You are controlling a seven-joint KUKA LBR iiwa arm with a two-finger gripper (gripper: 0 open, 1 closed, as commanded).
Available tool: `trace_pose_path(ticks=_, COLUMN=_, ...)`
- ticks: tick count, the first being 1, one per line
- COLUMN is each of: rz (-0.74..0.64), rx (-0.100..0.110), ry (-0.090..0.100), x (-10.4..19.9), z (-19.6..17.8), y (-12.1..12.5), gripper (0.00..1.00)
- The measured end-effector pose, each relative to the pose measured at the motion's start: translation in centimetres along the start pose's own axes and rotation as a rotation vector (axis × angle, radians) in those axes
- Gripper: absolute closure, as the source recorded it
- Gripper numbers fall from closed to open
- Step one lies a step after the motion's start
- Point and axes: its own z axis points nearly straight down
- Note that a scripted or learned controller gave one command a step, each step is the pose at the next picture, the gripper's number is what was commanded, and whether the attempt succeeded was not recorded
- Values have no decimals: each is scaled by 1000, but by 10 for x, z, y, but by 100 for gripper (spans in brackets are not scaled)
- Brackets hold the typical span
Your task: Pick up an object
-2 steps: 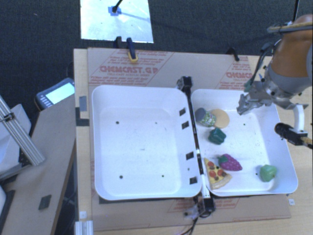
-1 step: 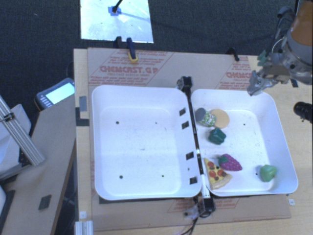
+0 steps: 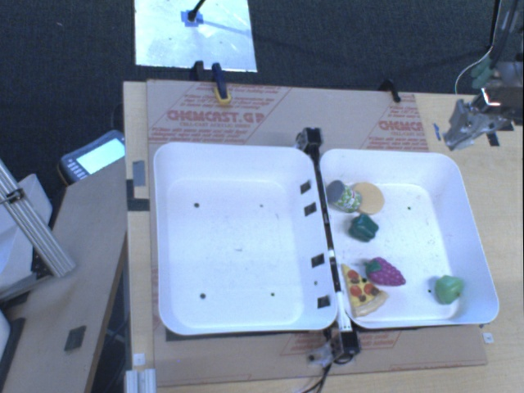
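**Pincer waits outside the right bin, nothing taken**

The pincer [image 3: 465,129] hangs at the right side, above the table [image 3: 442,113], just beyond the far right corner of the right bin [image 3: 471,211]. I cannot tell if it is wide or narrow, because it is small and blurred here. Nothing is seen in it.

All the things lie in the right bin: a grey-green toy [image 3: 344,196] touching a tan disc [image 3: 369,197] near the divider, a dark green pepper [image 3: 363,228] just below them, then a purple grape bunch [image 3: 385,272] beside a pizza slice [image 3: 363,291], and a light green piece [image 3: 448,288] apart near the right wall. The left bin [image 3: 233,236] holds no toy.

They look like small play food, so probably light, stiff and a little slippery. The light green piece seems the easiest choice: it stands alone, and closing across its rounded middle should work.
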Motion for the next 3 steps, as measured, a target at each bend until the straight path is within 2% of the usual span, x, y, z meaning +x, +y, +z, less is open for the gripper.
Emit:
trace_pose_path(ticks=1, rz=-5, rx=10, ry=2, x=86, z=-42, y=-23, gripper=100)
trace_pose_path(ticks=3, rz=-4, rx=16, ry=3, x=272, z=-38, y=-22, gripper=100)
